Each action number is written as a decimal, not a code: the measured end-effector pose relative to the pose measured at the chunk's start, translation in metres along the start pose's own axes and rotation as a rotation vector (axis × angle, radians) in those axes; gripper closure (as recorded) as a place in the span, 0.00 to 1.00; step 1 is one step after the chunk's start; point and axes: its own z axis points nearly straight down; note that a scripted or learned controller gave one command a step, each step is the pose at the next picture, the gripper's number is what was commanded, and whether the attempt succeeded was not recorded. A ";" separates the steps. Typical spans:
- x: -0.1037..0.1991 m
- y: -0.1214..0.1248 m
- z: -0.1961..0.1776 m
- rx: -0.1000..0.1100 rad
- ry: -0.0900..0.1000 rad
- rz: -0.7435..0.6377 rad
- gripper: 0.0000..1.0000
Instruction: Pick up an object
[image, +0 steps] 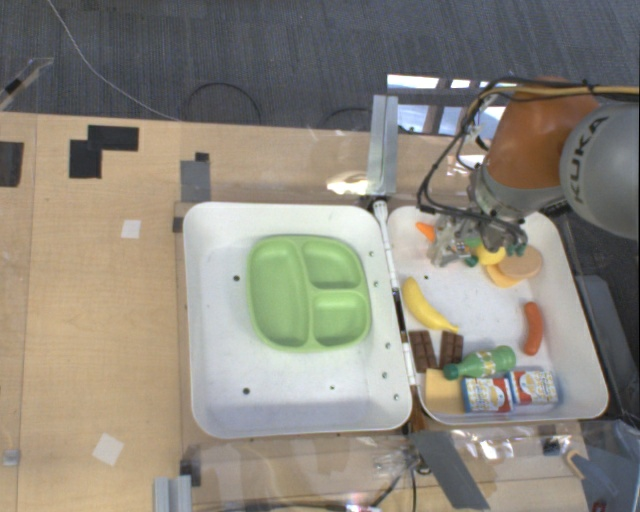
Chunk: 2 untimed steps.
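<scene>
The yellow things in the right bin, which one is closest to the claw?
The small rounded yellow piece right beside the claw. The long yellow banana lies lower, apart from it.

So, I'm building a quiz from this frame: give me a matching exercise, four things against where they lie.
Things:
1. green divided plate
2. banana
3. sausage
4. green bottle

Places:
A. right bin, near its right wall
B. left bin, middle
C. right bin, near corner, above the carton
D. right bin, along its left wall

Pairs: 1-B, 2-D, 3-A, 4-C
</scene>
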 end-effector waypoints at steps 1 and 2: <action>0.026 0.018 -0.204 0.005 -0.005 0.069 1.00; 0.063 -0.077 -0.102 0.002 0.022 0.020 1.00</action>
